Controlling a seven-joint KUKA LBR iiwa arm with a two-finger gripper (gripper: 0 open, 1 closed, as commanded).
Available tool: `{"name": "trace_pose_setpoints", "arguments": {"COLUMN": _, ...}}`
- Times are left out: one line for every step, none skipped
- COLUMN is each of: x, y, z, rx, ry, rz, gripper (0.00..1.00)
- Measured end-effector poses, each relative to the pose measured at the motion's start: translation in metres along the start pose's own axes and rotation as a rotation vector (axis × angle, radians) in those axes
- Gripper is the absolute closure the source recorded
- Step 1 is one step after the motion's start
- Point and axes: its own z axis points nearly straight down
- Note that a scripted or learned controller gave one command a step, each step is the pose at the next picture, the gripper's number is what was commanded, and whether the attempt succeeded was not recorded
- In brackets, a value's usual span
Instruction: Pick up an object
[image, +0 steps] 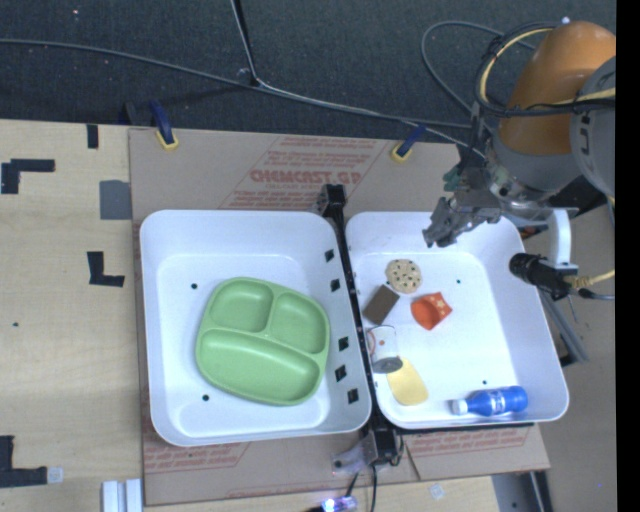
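Gripper (441, 232) hangs over top edge of right bin (520, 300), upper right of frame; cannot tell how it is set; nothing seen held. Cookie (404, 274), brown block (381, 304), orange piece (431, 310) sit mid-bin, close together; yellow piece (407, 383) and blue bottle (490, 402) near bottom edge. Bare floor along right side. Green plate (264, 340) lies in left bin (160, 300).

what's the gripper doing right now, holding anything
gripper: hovering over the far edge of the right bin, nothing seen between its fingers; open or shut cannot be told.
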Motion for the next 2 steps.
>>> {"name": "trace_pose_setpoints", "arguments": {"x": 0.055, "y": -0.004, "z": 0.000, "rx": 0.000, "ry": 0.000, "rz": -0.001, "gripper": 1.00}}
{"name": "trace_pose_setpoints", "arguments": {"x": 0.113, "y": -0.014, "z": 0.001, "rx": 0.001, "ry": 0.000, "rz": -0.001, "gripper": 1.00}}
